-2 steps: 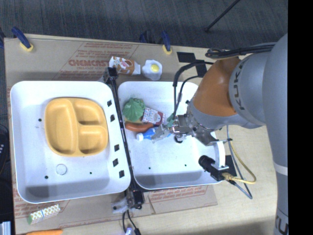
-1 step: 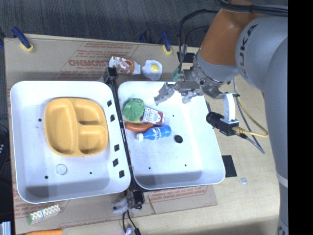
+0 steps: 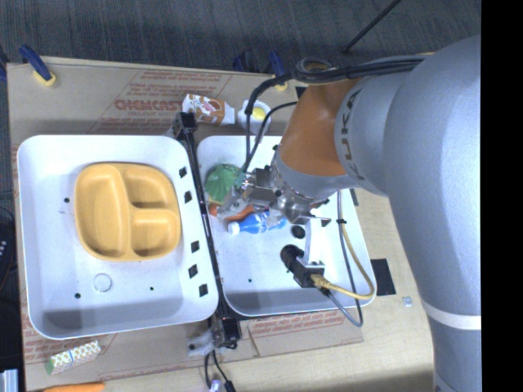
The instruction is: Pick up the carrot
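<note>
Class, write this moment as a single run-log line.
arm: over right bin | gripper: low by carrot, grasp unclear | beside carrot: green item, blue-white item | left bin: yellow tray

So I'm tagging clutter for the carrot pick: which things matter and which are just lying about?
Job:
carrot
gripper
right bin

Lying about:
green vegetable
blue bottle
yellow divided tray
left bin

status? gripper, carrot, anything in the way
Gripper low in right bin, over carrot; grip unclear. Green vegetable and blue bottle crowd carrot.
</note>
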### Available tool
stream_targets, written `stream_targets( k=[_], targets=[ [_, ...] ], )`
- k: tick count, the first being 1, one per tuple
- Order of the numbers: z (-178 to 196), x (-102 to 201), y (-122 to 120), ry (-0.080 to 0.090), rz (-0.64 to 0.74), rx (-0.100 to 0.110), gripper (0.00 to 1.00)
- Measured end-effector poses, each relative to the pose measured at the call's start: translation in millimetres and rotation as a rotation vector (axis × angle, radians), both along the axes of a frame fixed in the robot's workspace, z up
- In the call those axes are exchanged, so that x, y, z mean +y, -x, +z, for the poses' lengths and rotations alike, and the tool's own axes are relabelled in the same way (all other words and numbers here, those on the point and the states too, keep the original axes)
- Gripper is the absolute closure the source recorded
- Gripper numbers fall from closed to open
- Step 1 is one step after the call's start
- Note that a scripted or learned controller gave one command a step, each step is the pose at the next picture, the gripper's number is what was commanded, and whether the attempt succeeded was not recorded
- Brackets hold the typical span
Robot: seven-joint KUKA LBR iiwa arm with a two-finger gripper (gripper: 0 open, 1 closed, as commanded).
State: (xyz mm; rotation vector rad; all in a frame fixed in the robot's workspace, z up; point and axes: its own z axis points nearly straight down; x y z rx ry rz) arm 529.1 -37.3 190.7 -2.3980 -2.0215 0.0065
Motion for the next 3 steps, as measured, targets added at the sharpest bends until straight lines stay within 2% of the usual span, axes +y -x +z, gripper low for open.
stream_targets(
  k=[1, 2, 3],
  targets=[
    [207.3, 6.0, -59.1, 0.001, 0.040, -0.005, 0.00],
    [83.3, -41.5, -29.2, 0.001, -0.185, -0.001, 0.00],
    [0.1, 11.7, 33.5, 0.001, 0.002, 0.000, 0.00]
  ],
)
